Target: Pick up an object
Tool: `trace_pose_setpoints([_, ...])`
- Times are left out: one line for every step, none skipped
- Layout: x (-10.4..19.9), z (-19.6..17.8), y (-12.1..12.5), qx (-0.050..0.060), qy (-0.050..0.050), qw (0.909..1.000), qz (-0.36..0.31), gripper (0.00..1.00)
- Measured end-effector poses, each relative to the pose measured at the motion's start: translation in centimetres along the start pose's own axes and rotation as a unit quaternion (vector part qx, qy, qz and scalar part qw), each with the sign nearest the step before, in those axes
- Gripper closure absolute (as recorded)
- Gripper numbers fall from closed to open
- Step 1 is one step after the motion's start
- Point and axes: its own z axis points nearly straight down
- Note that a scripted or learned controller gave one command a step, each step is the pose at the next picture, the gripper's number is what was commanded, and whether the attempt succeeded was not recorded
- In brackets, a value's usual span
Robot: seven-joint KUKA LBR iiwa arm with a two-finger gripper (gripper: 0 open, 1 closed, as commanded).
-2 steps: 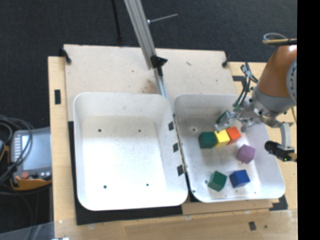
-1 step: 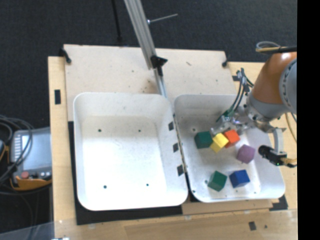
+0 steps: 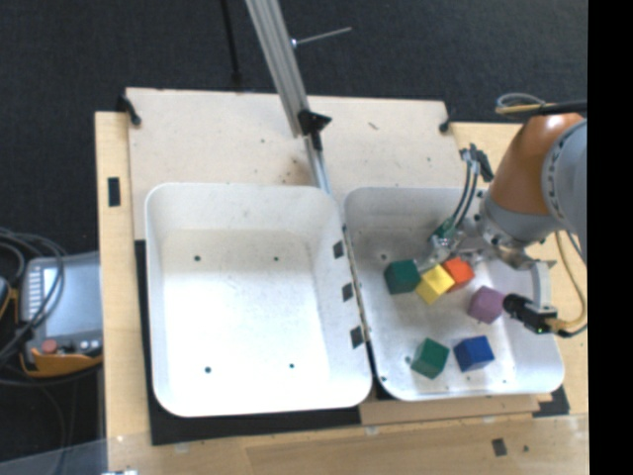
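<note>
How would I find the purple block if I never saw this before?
Look in the right-hand white bin, the one holding all the coloured blocks. Near its right side, just below the robot's wrist, sits the purple block, right of the orange block and above the blue block. It is the only purple one.

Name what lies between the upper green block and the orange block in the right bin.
The yellow block lies between the upper green block and the orange block, as the camera view shows.
</note>
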Motion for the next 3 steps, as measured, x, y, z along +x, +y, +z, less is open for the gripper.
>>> trace_pose_setpoints([-0.1,-1.2,0.0,-0.001,0.000,1.0000,0.002,1.00])
trace_pose_setpoints([-0.3,-7.6,0.4,0.000,0.001,1.0000,-0.003,1.00])
trace_pose_setpoints([0.3,-12.8,1.2,0.000,0.001,1.0000,-0.005,1.00])
